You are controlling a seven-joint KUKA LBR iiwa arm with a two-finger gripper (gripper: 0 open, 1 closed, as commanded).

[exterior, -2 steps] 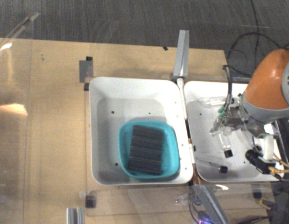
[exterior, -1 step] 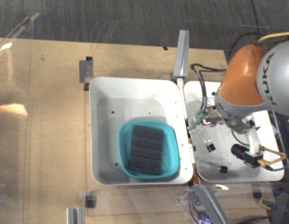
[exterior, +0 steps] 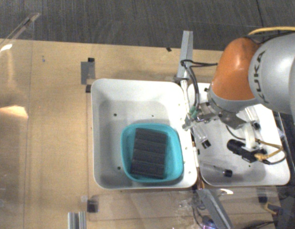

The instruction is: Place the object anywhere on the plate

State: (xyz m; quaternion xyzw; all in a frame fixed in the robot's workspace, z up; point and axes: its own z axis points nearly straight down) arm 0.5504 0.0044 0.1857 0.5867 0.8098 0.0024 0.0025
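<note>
dark ridged block (exterior: pixel 148 152) sits on the teal plate (exterior: pixel 175 149); hand (exterior: pixel 197 119) over the bin wall, grip state unclear, could clip the rim

Two bins sit side by side on the bench (exterior: pixel 47 142). The left bin (exterior: pixel 104 128) has the plate (exterior: pixel 175 151) in its near right part, and the object (exterior: pixel 149 152) lies flat on that plate. The arm (exterior: pixel 252 75) hangs over the right bin (exterior: pixel 276 175), where a couple small bits (exterior: pixel 227 172) lie near the front.
</note>
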